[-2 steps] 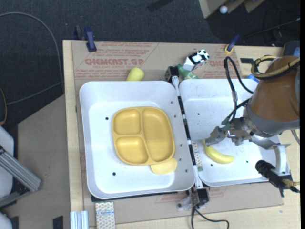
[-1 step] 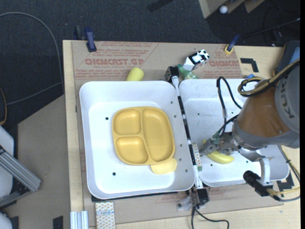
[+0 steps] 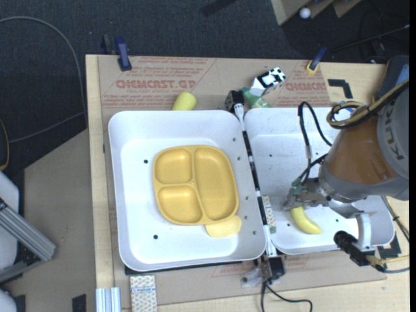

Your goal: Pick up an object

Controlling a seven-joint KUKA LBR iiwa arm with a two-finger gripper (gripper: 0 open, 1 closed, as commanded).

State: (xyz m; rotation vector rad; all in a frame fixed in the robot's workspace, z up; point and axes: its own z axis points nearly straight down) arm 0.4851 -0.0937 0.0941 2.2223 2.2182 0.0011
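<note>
A small yellow banana (image 3: 305,221) lies near the front of the right bin (image 3: 279,145). My gripper (image 3: 298,197) hangs low just above the banana's rear end, and I cannot see whether it touches the fruit. The grey arm with its orange band (image 3: 357,155) covers much of the right bin. A yellow divided plate (image 3: 195,184) rests in the middle of the left bin (image 3: 130,174), with a flat pale yellow piece (image 3: 223,227) sticking out from under its front edge.
A yellow object (image 3: 184,101) lies on the bench behind the left bin. A black-and-white item (image 3: 270,80) sits behind the divider between the bins. Blue clamps (image 3: 121,52) hold the board's back edge. Cables (image 3: 309,142) run across the right bin.
</note>
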